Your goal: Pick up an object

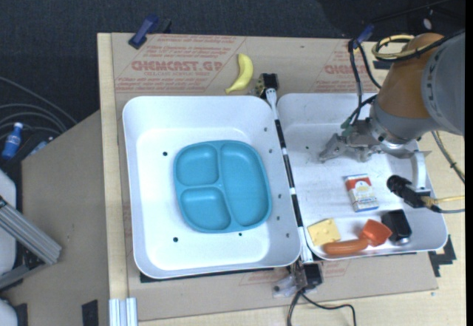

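Observation:
My gripper [330,152] hangs low over the back left part of the right bin [314,114], above bare white floor and with nothing visible in it. In front of it and to the right lies a small red and white box [361,192]. Along the bin's front edge lie a yellow wedge [323,231], an orange sausage shape [344,246], a red-orange piece [376,231] and a small black block [397,224].
The left bin [148,132] holds a blue divided plate [221,185]. A yellow banana [241,73] lies on the bench behind the bins, and a blue clip [143,32] sits at the bench's back left corner.

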Motion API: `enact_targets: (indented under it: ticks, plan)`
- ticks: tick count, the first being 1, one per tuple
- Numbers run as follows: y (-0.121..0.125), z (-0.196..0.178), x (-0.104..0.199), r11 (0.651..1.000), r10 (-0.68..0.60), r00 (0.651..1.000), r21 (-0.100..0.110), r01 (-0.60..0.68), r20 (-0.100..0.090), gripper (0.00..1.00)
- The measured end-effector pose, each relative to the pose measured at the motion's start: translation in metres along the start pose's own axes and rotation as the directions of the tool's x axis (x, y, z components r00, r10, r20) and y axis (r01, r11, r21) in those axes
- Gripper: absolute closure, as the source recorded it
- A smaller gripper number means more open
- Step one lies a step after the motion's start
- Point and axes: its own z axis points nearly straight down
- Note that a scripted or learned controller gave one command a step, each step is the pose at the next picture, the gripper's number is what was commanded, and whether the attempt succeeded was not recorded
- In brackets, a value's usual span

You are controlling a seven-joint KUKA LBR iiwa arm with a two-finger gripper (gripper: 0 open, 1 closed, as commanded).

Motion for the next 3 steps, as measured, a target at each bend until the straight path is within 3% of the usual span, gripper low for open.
enact_targets:
  ticks: [1,2,3]
  plan:
    - [-0.055,0.000,-0.013,1.000,0.001,1.000,0.000,-0.001,0.000,0.00]
    - [-0.055,-0.010,-0.012,1.000,0.000,1.000,-0.002,0.000,0.000,1.00]
    - [-0.082,-0.169,0.026,1.000,-0.001,1.000,-0.004,0.001,0.001,1.00]
